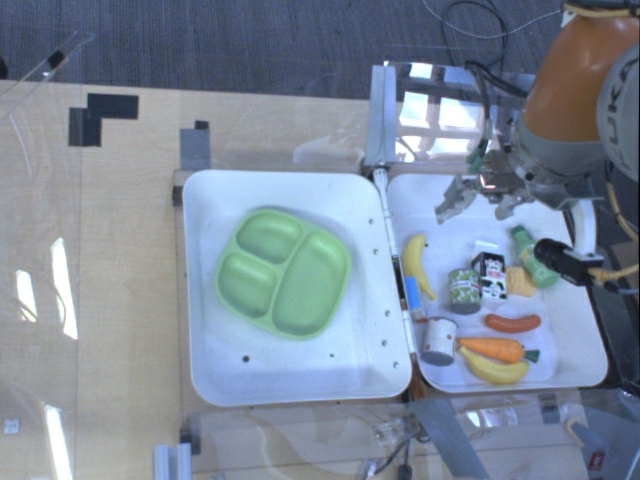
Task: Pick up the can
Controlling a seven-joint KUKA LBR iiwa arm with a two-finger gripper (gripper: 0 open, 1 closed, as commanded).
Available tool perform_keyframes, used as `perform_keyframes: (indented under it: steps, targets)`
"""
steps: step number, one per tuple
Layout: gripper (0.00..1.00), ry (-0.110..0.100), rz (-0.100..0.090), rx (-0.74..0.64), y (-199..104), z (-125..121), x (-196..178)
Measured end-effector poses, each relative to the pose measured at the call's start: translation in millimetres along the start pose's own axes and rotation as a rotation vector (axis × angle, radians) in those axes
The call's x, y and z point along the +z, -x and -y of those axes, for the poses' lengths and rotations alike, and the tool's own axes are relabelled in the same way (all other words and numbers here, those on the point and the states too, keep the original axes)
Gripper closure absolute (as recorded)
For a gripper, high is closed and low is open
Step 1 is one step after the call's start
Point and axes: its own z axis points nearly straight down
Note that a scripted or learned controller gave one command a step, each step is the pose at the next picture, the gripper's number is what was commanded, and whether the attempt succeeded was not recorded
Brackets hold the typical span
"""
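- Can [463, 288] standing upright in the right bin [590, 363], at about 6 o'clock from the gripper [478, 200], well apart.
- Gripper hovering over the bin's far end, fingers spread open, nothing between them.
- Banana [417, 265] just at the can's 9 o'clock, small carton [491, 274] touching at 3 o'clock.
- Can: short cylinder, green printed label, probably rigid and smooth.

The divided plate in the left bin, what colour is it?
Light green plate, shown best in the camera view.
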Motion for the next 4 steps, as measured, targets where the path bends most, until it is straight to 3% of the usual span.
perform_keyframes:
  steps: [1, 2, 3, 4]
  targets:
    - [0.0, 0.034, 0.01, 0.006, 57.0, 19.8, 139.2]
    - [0.0, 0.062, 0.023, -0.068, 50.5, 56.2, 145.5]
    - [1.0, 0.08, 0.028, -0.068, 51.8, 50.4, 126.7]
    - [1.0, 0.006, 0.0, -0.149, 46.0, 28.4, 134.7]
